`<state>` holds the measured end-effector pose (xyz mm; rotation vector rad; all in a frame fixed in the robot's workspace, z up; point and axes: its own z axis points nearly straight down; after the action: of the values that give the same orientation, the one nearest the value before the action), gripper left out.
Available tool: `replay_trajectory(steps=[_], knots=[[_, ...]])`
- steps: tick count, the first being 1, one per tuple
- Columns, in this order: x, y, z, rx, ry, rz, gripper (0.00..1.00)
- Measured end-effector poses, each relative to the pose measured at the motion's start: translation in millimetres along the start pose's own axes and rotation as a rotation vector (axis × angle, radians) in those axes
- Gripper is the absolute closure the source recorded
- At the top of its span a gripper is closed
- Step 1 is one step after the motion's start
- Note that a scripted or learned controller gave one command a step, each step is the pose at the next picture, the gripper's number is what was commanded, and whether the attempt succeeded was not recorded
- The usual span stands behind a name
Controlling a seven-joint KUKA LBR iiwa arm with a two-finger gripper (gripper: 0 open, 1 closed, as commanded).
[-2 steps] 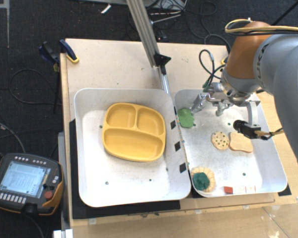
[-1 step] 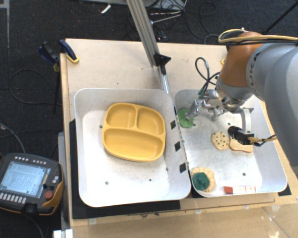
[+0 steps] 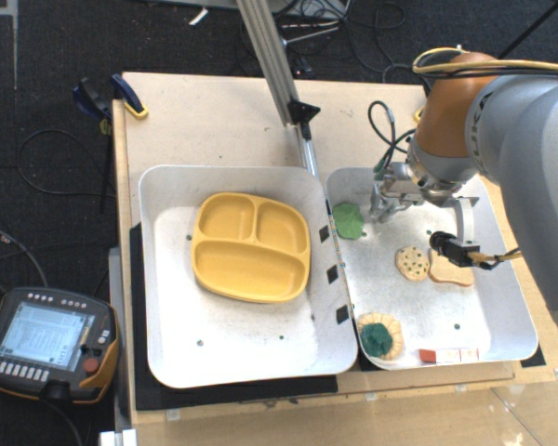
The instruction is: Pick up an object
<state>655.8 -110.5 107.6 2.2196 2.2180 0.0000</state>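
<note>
Room: bare right bin (image 3: 502,337) floor ahead of gripper (image 3: 383,210), rim close behind.
Green object (image 3: 348,221): just beside gripper, bin-divider side.
Gripper state: cannot tell.

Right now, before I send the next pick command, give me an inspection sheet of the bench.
Surface: two white bins side by side, left bin, right bin, on a beige bench.
Job's things: green piece, spotted cookie, tan piece, green-and-tan round, red-and-white packet, all in the right bin.
Clutter: yellow divided tray in the left bin.
Grippers: claw low over the right bin, beside the green piece; finger state unclear.
Cables: black cable at the wrist; loose cables on the floor.
Surroundings: teach pendant, metal pole.
</note>
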Motion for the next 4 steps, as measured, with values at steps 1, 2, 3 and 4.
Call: replay_trajectory(steps=[1,2,3,4], knots=[[1,10,-48,-0.005,0.002,-0.003,1.0],[7,8,-110,-0.006,0.002,-0.004,1.0],[7,9,-141,-0.003,0.002,-0.004,1.0],[49,-6,-143,0.004,0.004,-0.007,1.0]])
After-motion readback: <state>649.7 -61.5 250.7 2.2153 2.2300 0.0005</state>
